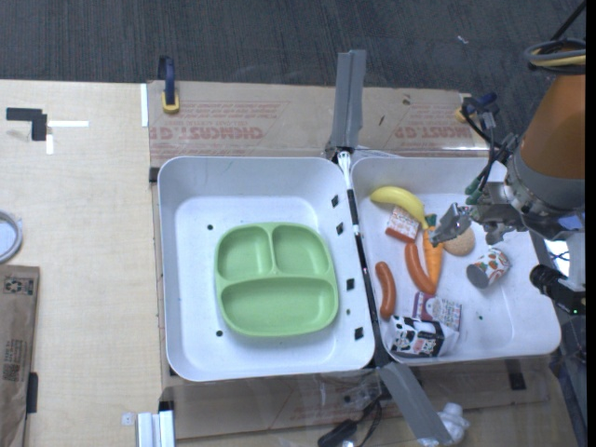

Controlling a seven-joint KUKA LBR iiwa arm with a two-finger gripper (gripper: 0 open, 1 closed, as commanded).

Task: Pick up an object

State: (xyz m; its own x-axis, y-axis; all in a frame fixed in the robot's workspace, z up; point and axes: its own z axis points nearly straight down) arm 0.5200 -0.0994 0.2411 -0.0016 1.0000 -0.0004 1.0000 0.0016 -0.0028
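Camera view looked down on 2 white bins side by side. In the left bin (182, 277) lay a green divided plate (277, 279) with 3 compartments, flat and roughly centred. The right bin (521, 329) held the loose items: a yellow banana (399, 199) near the back left, a small red-and-white packet (402, 223) just below it, an orange carrot (431, 257) beside a second orange-red piece (416, 266), a red sausage (386, 289) closer to the divider, a black-and-white carton (415, 336) at the front, a printed wrapper (445, 311) touching it, a tan round piece (458, 241) and a small grey-and-red can (488, 268) toward the right.

The arm (557, 138) (grey, with its orange band) reached in from the right. Its gripper (453, 223) sat low over the right bin, right at the tan round piece and the top of the carrot. Whether the fingers were spread or pressed together could not be told, and nothing was clearly seen between them.
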